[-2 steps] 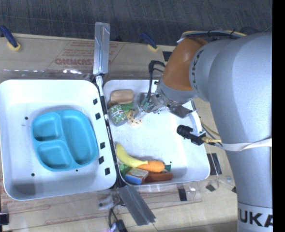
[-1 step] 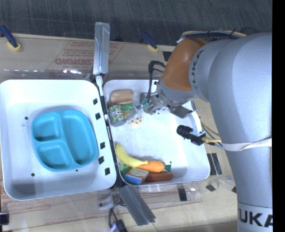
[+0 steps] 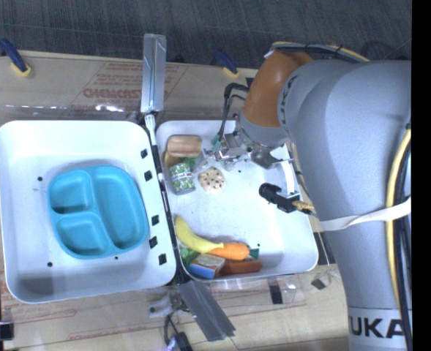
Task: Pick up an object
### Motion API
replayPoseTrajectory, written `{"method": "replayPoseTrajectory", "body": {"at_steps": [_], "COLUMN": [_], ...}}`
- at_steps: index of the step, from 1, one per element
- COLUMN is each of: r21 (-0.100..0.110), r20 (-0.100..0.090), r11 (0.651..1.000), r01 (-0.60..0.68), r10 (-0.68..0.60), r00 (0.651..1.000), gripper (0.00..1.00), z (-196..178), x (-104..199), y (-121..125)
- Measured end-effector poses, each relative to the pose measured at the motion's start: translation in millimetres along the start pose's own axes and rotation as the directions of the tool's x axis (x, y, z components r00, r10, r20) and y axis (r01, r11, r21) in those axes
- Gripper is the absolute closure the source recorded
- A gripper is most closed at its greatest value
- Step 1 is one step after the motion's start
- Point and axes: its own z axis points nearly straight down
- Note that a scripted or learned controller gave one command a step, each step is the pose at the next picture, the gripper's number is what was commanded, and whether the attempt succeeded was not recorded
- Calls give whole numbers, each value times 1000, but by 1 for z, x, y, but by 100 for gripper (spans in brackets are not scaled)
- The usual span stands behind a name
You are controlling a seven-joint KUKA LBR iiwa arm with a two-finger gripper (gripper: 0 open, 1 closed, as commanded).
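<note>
My gripper [image 3: 226, 151] is down in the right bin [image 3: 295, 232], near its far edge, and my arm [image 3: 347, 159] comes in from the right side as a thick grey mass that covers the bin's right rim, with the orange band [image 3: 268, 93] bent over the far right corner just above the wrist. The wrist tilts leftward and down toward the bin's far left corner; whether the tool is apart or together I cannot tell, since the wrist and cabling hide the tip. Just left of the tool, in the far left corner, lies a tan bread-like block [image 3: 183, 145], and beside it toward the near side sits a small clear packet with green in it [image 3: 182, 177]. A round speckled cookie [image 3: 211, 179] lies just below the tool, close to the packet. A black clip-like part [image 3: 277, 196] sticks out over the bin's floor under my arm. Along the near edge of the right bin a yellow banana [image 3: 192, 237] curves out of the left side, with an orange carrot [image 3: 233, 251] touching its end, and a few more toy pieces crowd under them in the near left corner. The left bin [image 3: 17, 196] carries a blue divided tray [image 3: 96, 210] in its middle, well apart from my tool.
</note>
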Motion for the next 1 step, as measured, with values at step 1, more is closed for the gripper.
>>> {"method": "replayPoseTrajectory", "body": {"at_steps": [1], "r21": [-15], "r20": [7], "r11": [978], "r01": [-207], "r10": [207], "r00": [978], "gripper": [0], "z": [-2], "x": [22], "y": [-8]}}
